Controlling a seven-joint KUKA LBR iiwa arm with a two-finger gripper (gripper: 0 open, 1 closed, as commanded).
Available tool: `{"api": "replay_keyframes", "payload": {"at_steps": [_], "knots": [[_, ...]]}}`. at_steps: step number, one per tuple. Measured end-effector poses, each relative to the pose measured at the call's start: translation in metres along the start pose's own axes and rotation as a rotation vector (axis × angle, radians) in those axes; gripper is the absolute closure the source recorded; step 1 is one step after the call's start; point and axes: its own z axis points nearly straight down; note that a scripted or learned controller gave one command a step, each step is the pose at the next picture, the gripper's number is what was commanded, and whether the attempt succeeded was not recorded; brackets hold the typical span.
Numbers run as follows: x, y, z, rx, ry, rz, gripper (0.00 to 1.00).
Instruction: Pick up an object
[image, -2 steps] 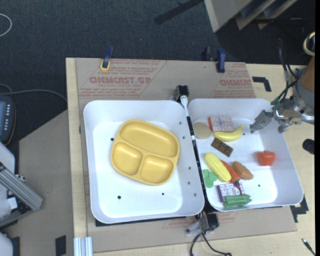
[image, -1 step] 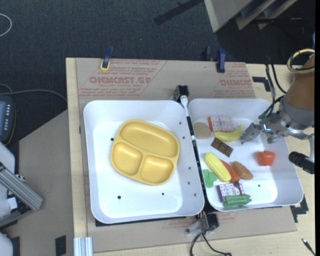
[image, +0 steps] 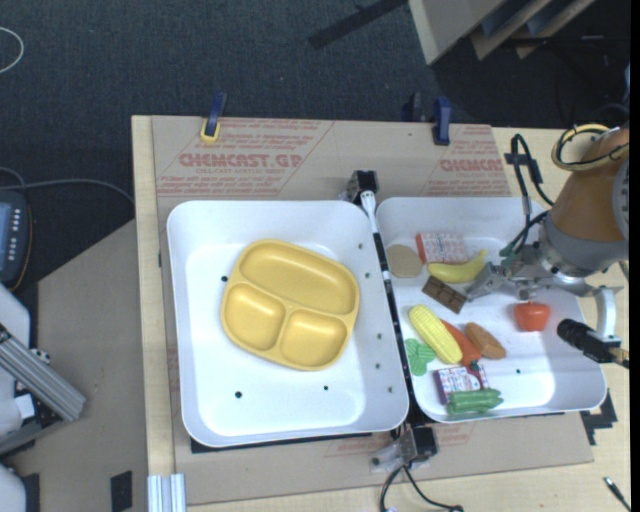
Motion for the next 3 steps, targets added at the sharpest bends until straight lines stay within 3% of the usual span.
{"api": "replay_keyframes", "payload": {"at_steps": [1, 3], "knots": [[-0.001, 0.001, -0.014, -0.007, -0.003, 0.001, 1.00], [0.002, 0.001, -0.121, -0.014, -0.006, -0.001, 1.00]]}}
